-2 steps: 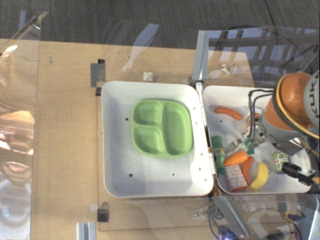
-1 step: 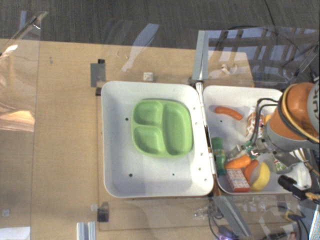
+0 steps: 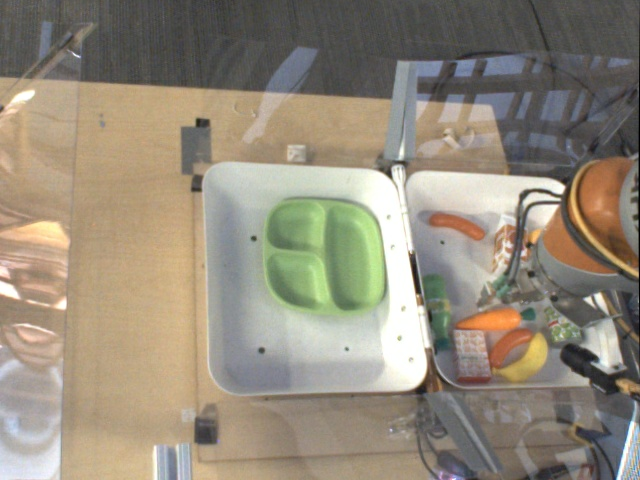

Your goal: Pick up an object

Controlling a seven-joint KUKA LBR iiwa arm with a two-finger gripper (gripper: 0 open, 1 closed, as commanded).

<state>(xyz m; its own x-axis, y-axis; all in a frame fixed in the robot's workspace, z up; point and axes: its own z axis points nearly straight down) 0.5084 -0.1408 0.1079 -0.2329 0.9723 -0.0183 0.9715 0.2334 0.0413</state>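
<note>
Nearest us, a lemon (image 3: 531, 358), a carrot (image 3: 489, 319) and a patterned block (image 3: 472, 355) crowded the right bin (image 3: 455, 193), presumably as pick candidates. Our end effector (image 3: 515, 286) hung just above them; its opening we could not tell. Farther off lay a sausage (image 3: 458, 225). The left bin (image 3: 230, 268) held a green tray (image 3: 326, 256).

Left of my arm (image 3: 598, 218), toys crowd the right bin (image 3: 455, 190): carrot (image 3: 490, 319), lemon (image 3: 527, 360), sausage (image 3: 457, 225). Bare floor surrounds the green plate (image 3: 325, 256).
</note>
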